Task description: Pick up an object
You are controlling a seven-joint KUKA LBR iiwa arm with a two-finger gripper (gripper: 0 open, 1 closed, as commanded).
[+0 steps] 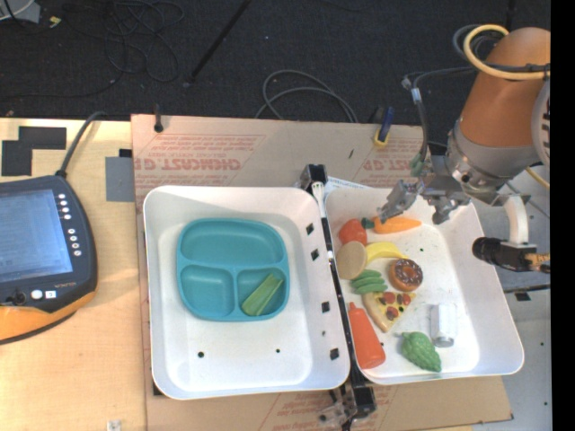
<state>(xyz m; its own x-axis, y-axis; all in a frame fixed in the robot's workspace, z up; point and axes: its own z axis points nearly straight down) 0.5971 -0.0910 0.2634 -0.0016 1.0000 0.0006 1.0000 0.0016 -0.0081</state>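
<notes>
A: What's at the far left?

B: A pendant (40,245) with a screen, on the bench beside the left bin (171,348).

A: And in that bin?

B: A teal tray (216,259) with three compartments. A green slice (262,294) lies in the lower right one.

A: The right bin (490,330)?

B: Toy food, mostly along its left half. A tomato (352,233) up top, a banana (386,250) beside it, a donut (406,275), a pizza slice (389,307), a long red piece (366,335) by the divider, a leafy green (420,351) at the bottom, and a small grey can (441,321) near it.

A: And the gripper?

B: The gripper (419,206) hangs over the top of that bin, fingers spread, nothing between them. An orange carrot (395,226) lies just below its left finger, near the tomato.
</notes>
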